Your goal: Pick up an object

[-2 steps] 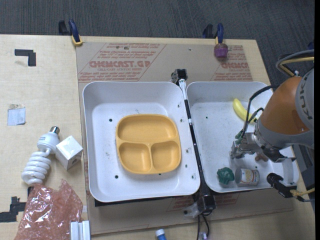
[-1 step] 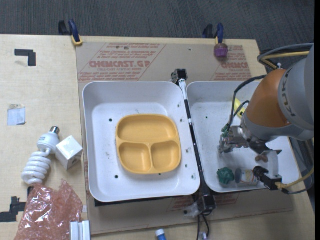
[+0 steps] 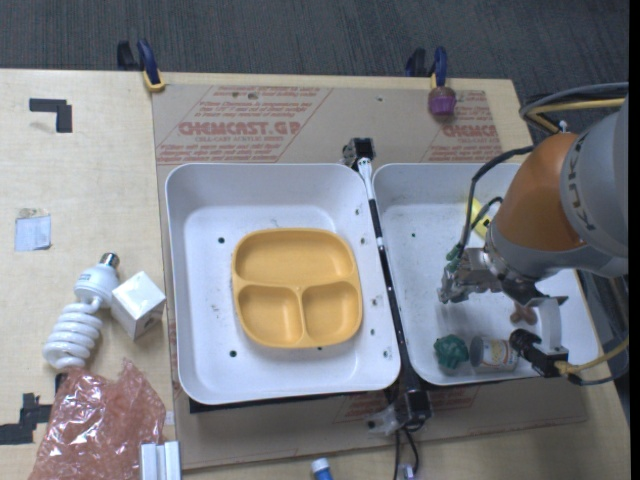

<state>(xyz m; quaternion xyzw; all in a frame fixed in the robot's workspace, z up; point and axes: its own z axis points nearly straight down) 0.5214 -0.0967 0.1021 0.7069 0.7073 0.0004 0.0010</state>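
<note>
My gripper (image 3: 457, 286) hangs low inside the right bin (image 3: 415, 233), near its middle, below the orange wrist band. A crumpled green object (image 3: 450, 351) lies at the bin's near edge, just in front of the gripper. Next to it on the right lies a small grey jar (image 3: 492, 354) on its side. A small brown piece (image 3: 521, 315) sits to the gripper's right, and a yellow item (image 3: 481, 218) peeks out behind the arm. The arm hides part of the bin floor. Nothing can be made out in the gripper's grasp.
The left bin (image 3: 195, 268) holds a yellow divided plate (image 3: 297, 287). On the bench to the left lie a spiral light bulb (image 3: 80, 313), a white cube (image 3: 138, 303) and a pink plastic bag (image 3: 95, 423). A purple object (image 3: 442, 100) sits on the board behind the bins.
</note>
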